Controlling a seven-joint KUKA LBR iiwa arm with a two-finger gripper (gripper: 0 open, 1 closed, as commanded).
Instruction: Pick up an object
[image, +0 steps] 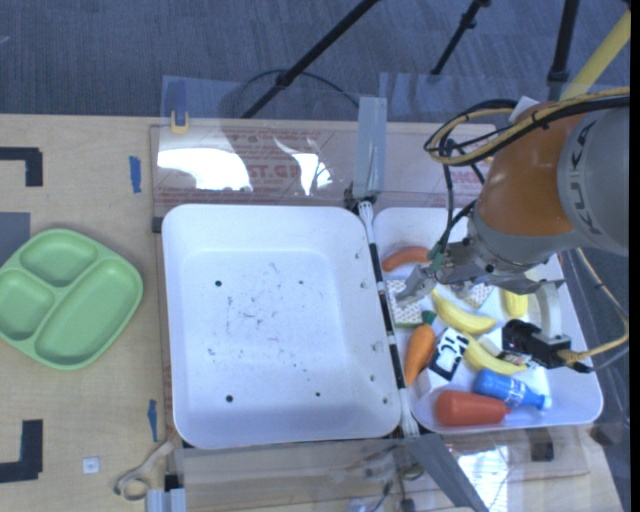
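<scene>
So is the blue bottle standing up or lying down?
Lying down. The blue bottle rests on its side in the right bin, next to the red thing.

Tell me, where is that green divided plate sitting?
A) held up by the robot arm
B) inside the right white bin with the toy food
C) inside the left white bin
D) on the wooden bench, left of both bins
D: the green divided plate lies flat on the wooden bench, well to the left of the left white bin, apart from it and far from the arm.
</scene>
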